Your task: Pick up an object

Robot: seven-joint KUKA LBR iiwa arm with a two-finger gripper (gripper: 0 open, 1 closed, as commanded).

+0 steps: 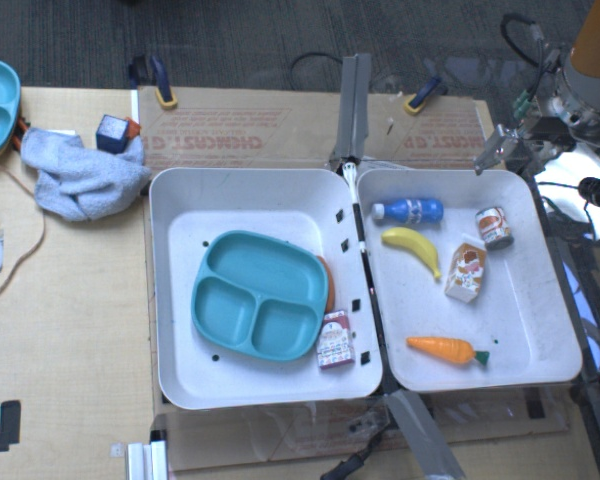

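Objects such as the can (493, 226) are left unpicked in the right bin (555, 298), and a miss is risked since the gripper (510, 146), state indiscernible, is parked upper right.

arm (592, 38) cut off top-right, brown item (326, 283) mostly under teal tray (260, 295) — unidentifiable

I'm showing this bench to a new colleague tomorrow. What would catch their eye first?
Probably the big teal divided plate filling much of the left bin. Next, the bright things scattered in the right bin: a yellow banana, an orange carrot and a blue bottle. The pincer hangs past that bin's far right corner.
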